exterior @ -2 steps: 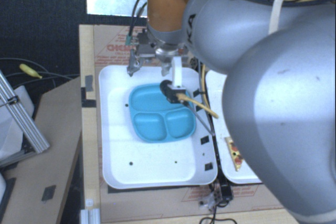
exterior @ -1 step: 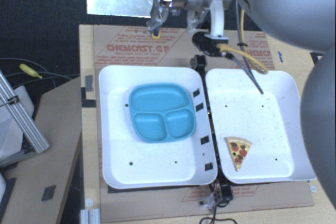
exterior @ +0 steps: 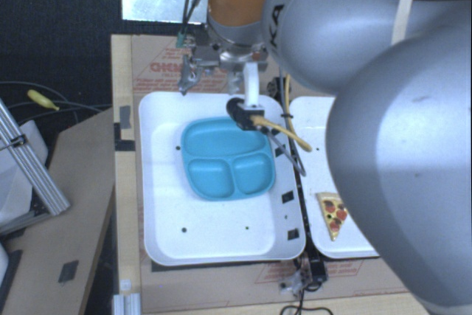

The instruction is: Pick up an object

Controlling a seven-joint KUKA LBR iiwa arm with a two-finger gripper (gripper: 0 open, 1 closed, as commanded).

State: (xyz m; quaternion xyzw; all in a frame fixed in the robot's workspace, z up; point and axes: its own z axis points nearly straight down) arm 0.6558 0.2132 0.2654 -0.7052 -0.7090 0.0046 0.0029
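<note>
Two bins: a shallow left white bin (exterior: 214, 236) and a right white bin (exterior: 313, 130) sit side by side on the worktop (exterior: 147, 63), their inner walls almost touching.
Candidate one: a blue three-compartment plastic plate (exterior: 225, 158) lies flat and slightly turned in the middle of the left white bin, with its compartments bare.
Candidate two: a small toy pizza slice (exterior: 332, 215), yellow with red spots, lies in the right white bin near its inner wall, well apart from the plate.
Gripper: the gripper (exterior: 189, 77) hangs at the far rim of the left white bin, beyond the plate's far edge and apart from it.
Jaws: too small against the cardboard to read, so I cannot tell whether they stand wide or narrow. No object is seen held.
Done: judging by how things lie, nothing has been lifted, and both candidates rest on their bin floors.
Left: practically the whole task, namely choosing a target, coming down over it, closing on it and raising it.
Likely target: the plate is nearer, though its low rim offers little to grip.
</note>
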